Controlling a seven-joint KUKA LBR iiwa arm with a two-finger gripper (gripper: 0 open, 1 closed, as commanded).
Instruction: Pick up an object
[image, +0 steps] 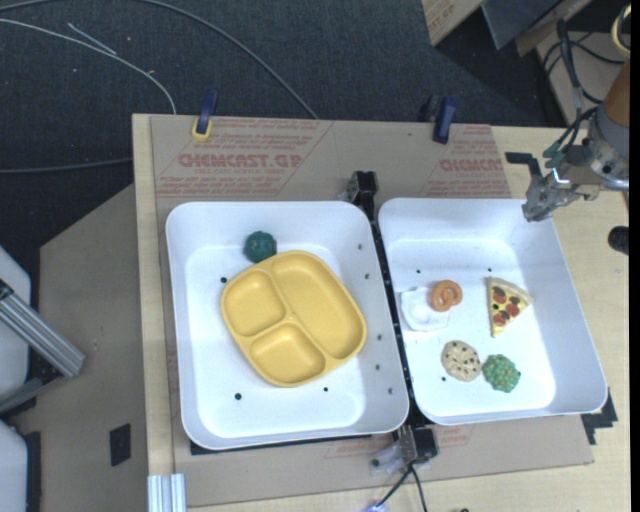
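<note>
The right bin (560, 300) holds a small orange donut (445, 294), a white piece (420, 310) just left of it, a pizza slice (506, 304), a speckled cookie (461, 360) and a green broccoli-like piece (501, 373). In the left bin (190, 300) lie a yellow divided plate (292, 317) and a dark green lump (261, 245) at the plate's far edge. My gripper (538, 203) hangs over the far right corner of the right bin, well away from all the objects, with nothing visibly in it.
Both bins sit on a brown board (300, 160) held by blue clamps (441, 118) at the back. A black bracket (364, 186) joins the bins at the far side. Cables and arm hardware crowd the upper right.
</note>
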